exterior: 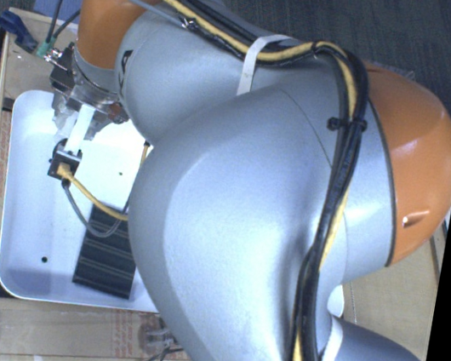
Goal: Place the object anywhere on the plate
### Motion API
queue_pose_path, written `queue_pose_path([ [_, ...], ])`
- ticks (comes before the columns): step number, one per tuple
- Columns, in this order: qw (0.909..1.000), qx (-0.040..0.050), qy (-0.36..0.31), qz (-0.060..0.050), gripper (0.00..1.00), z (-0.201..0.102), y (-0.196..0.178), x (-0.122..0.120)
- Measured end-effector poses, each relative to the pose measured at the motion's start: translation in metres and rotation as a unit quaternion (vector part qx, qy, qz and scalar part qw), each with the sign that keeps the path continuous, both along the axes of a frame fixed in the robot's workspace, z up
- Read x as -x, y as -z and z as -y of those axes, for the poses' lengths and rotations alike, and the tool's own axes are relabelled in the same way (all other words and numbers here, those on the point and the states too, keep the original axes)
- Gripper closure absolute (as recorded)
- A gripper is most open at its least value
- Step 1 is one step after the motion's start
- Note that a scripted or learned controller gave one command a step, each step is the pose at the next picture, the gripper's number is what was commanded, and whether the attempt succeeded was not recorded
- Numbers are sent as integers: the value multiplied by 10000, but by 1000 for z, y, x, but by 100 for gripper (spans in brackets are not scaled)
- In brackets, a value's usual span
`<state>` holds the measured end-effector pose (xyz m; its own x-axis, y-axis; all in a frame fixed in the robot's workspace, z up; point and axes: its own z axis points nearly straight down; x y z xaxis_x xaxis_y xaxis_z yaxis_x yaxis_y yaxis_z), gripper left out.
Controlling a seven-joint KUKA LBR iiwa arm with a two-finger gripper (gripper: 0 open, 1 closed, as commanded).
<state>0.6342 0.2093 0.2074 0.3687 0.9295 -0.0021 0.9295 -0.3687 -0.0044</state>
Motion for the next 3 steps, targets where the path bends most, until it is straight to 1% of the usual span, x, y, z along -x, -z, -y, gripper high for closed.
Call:
queue_pose_path([
  [1, 9841, -14, -1774, 19, 100, -11, -60, -21],
  [3, 9823, -38, -1870, -4, 100, -18, -78, -19],
])
